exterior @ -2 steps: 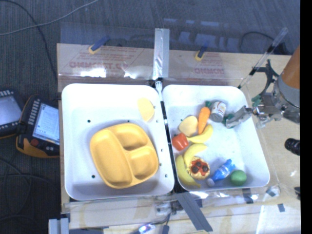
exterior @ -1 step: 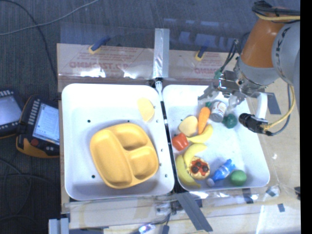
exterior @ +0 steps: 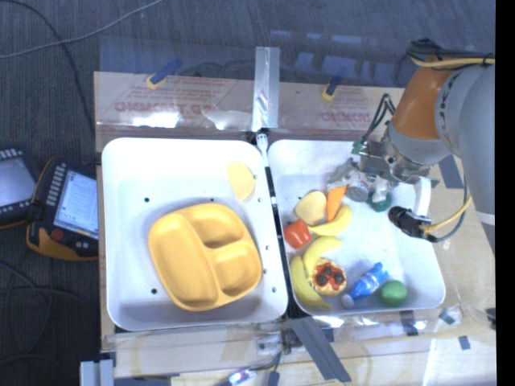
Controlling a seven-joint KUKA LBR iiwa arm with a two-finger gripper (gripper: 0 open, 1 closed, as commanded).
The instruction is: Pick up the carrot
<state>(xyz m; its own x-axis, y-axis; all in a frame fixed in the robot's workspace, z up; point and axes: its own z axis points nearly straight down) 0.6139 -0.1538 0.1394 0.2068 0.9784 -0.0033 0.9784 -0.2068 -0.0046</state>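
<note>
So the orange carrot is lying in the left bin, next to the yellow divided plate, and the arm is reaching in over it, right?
Not quite. In the camera view the orange carrot lies in the right white bin, among the other toy food, beside a small yellow banana. The yellow divided plate sits in the left white bin. The arm's gripper is indeed reaching in just over the carrot.

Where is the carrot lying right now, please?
The carrot lies in the right bin, toward its upper middle, leaning against a pale yellow fruit and just above a banana, with the gripper close at its right.
</note>
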